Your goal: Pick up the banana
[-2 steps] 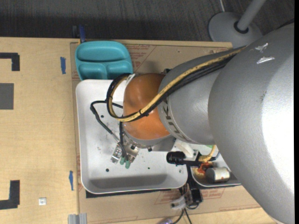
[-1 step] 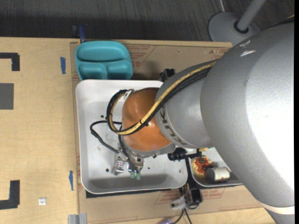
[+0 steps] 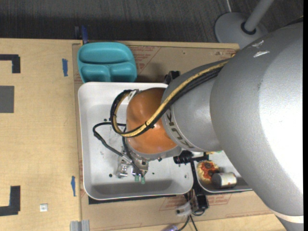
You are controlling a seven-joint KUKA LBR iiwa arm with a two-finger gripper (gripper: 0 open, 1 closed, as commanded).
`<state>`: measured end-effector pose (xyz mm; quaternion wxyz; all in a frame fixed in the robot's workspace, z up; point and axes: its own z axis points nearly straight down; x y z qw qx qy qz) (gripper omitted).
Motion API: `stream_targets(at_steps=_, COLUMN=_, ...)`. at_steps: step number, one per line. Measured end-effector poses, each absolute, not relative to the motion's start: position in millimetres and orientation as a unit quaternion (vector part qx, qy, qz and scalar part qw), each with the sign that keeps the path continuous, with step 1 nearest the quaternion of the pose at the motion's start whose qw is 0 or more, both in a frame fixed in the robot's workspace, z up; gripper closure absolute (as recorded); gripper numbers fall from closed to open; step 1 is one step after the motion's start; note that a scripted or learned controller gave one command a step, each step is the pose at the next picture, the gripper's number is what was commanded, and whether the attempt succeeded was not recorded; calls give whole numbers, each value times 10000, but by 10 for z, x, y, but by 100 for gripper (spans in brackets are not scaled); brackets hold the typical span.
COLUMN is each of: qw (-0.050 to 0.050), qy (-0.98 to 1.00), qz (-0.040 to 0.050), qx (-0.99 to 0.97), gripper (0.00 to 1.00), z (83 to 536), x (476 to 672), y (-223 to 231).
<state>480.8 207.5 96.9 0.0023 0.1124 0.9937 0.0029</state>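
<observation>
Banana cannot be made out anywhere in the frame; the grey arm (image 3: 231,114) with its orange band (image 3: 147,119) covers much of both bins. No writing is readable. Low in the left bin (image 3: 91,129), the gripper (image 3: 132,170) points down near the floor; whether it grips anything cannot be told. A teal tray (image 3: 107,61) sits at upper left.

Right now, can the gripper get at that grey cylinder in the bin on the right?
Probably not from here. The gripper sits low in the left bin, and both bins' walls stand between it and the grey cylinder in the right bin. It would likely have to lift and cross over first.
</observation>
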Motion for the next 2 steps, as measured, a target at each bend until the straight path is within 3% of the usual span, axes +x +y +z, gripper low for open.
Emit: stream_targets(at_steps=2, qw=53, qy=9935, qz=57, qx=1132, gripper=100, z=1171, x=4821, y=2093)
